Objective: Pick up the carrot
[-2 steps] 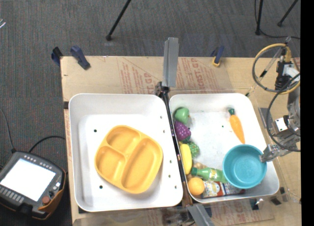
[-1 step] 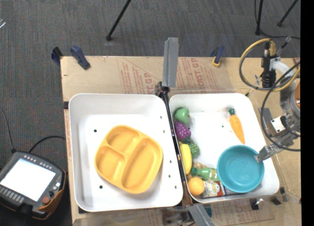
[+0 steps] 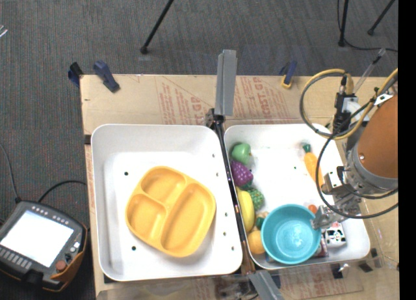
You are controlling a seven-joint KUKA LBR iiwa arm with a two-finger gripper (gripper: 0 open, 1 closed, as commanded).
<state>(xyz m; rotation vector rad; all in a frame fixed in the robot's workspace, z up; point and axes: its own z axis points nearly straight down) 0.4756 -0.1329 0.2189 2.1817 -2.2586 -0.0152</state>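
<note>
White for both bins: left bin [image 3: 104,162], right bin [image 3: 279,137]. Yellow for the divided tray [image 3: 170,210] in the left bin. Right of that tray: green apple [image 3: 241,152], purple grapes [image 3: 242,174], yellow banana [image 3: 246,209], turquoise bowl [image 3: 290,233]. Beyond the bowl, orange carrot [image 3: 311,160] with a green top. Just right of the bowl, a small white block [image 3: 335,235] with black and red marks. Orange band and grey metal on the arm [image 3: 377,155]. Brown cardboard [image 3: 175,100] with red print behind the bins.
</note>
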